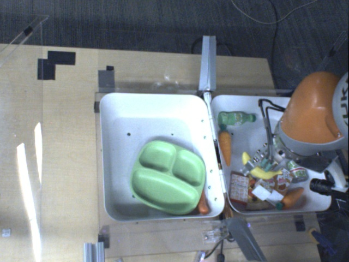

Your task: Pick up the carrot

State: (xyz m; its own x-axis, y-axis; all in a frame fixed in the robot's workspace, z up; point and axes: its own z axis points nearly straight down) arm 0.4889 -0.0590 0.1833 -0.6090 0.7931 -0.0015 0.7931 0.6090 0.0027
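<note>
— Orange carrot [224, 147] lies in the right bin [240, 107], by the wall it shares with the left bin, under a green bottle [235, 118].
— And the hand [271, 160]?
— Right of the carrot, over the clutter near a banana [260, 172]. Whether it is apart or together, I cannot tell.

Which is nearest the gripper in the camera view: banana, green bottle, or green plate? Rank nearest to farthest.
Gripper is over the right bin.
1. Banana, right bin, just beneath it.
2. Green bottle, right bin's far left corner.
3. Green plate, left bin.
</note>
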